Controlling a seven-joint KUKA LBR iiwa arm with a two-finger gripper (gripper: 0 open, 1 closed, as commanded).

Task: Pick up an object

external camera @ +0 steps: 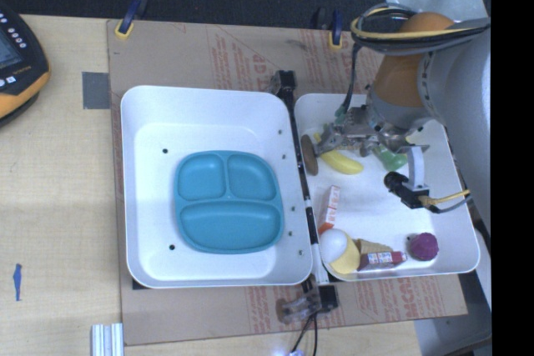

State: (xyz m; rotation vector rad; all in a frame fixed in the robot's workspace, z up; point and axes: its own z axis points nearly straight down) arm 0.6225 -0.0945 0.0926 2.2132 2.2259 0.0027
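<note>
- Grey arm (434, 71) with orange band reaches in from the right, wrist over the far part of the right white bin (450, 263).
- Gripper (355, 137) is low in that bin's far-left area, just above the yellow banana-shaped toy (342, 163); can't tell how far open it is, or whether it has anything.
- Green item (390, 156) sits just right of the banana, partly under the gripper body.
- Brown oblong piece (309, 154) lies against the bin's left wall, beside the banana.
- Red-and-white packet (331, 207) sits mid-left in the bin.
- Near edge: white egg-shaped object (334, 244) on a yellow piece, brown-and-red box (377, 255), purple ball (424, 246).
- Left white bin (142, 179) holds a blue divided plastic plate (227, 202), centred.
- Surface (50, 204) is light wood; yellow-black handheld pendant (17, 62) at the far left.
</note>
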